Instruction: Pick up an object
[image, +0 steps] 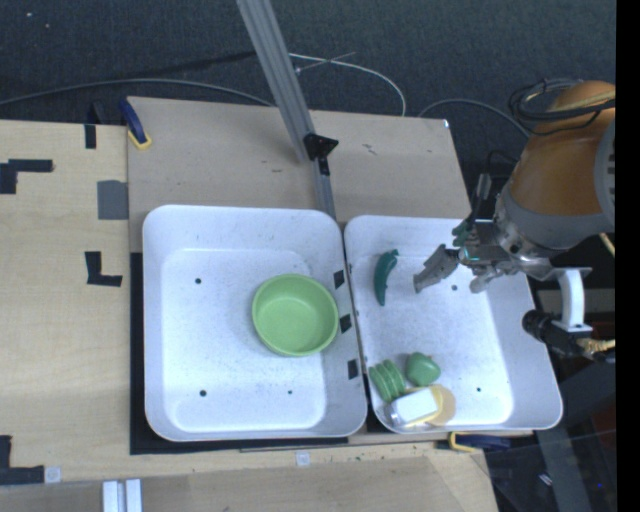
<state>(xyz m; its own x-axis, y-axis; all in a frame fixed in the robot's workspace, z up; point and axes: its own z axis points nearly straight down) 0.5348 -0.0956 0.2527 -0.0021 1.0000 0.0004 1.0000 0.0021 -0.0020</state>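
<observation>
The hand (455, 272) hangs over the upper part of the right bin (520, 395), its two fingers spread apart with nothing between them. The nearest candidate is a small dark green curved piece, perhaps a toy pepper or bean (384, 275), lying just to the hand's left near the divider between the bins. Well apart from it, in the bin's lower left corner, sit a green ridged item (387, 379), a rounder green piece (422, 368) and a pale yellow-white object (420, 406), all crowded together and touching. The left bin (170, 320) holds a green bowl (294, 314).

The likely trouble: the curved piece is slim and lies flat, so fingers closing a little off its line could nudge it aside or slip over it and come up bare. It also lies close to the bin wall, which may block one finger. Going for the corner cluster instead risks pinching two things at once or pushing them against the rim
</observation>
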